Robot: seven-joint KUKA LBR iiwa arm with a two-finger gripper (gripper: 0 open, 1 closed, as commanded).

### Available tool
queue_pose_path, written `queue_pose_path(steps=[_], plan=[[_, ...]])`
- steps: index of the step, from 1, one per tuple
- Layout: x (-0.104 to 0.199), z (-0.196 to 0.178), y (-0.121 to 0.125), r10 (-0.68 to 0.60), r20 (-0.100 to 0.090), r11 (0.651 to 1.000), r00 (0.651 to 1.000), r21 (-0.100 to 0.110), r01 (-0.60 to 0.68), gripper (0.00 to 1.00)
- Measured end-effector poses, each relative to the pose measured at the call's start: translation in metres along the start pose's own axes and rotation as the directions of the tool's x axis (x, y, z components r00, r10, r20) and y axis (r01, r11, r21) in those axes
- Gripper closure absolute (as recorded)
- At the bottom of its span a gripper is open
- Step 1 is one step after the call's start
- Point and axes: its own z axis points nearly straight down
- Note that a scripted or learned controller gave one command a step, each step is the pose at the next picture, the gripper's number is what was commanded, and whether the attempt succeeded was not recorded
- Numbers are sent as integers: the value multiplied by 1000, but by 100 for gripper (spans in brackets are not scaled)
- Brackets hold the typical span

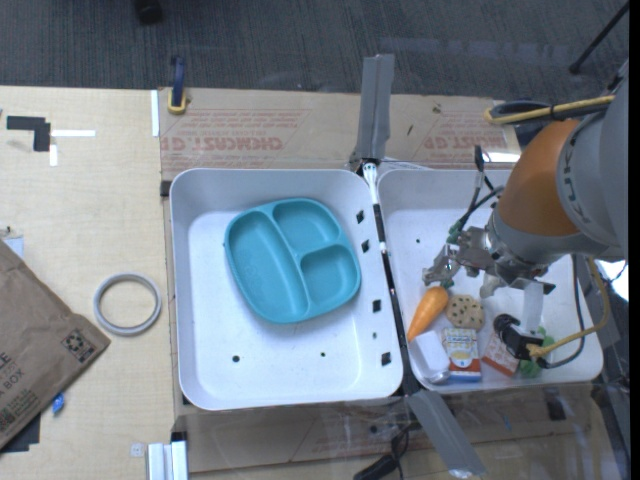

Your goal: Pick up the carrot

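Camera view | your carrot (428, 310) lies tilted at the right bin's (400, 230) left wall, beside a round cookie (462, 312) | gripper (447, 266) hangs just above its upper end, jaw state you cannot tell | blue divided plate (292, 260) sits in the left bin (205, 368)

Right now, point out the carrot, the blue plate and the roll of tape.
carrot (428, 311), camera view, middle of its orange body.
blue plate (262, 268), camera view, floor of its largest compartment.
roll of tape (104, 309), camera view, left side of the ring.
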Motion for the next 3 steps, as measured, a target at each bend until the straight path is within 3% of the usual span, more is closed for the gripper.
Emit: queue_pose_path(steps=[1,2,3], plan=[[-3,9,-27,235,0,972,972,1,-235,0],[54,-91,-80,47,1,999,999,0,-47,0],[13,-91,-56,-45,3,999,999,-1,45,0]])
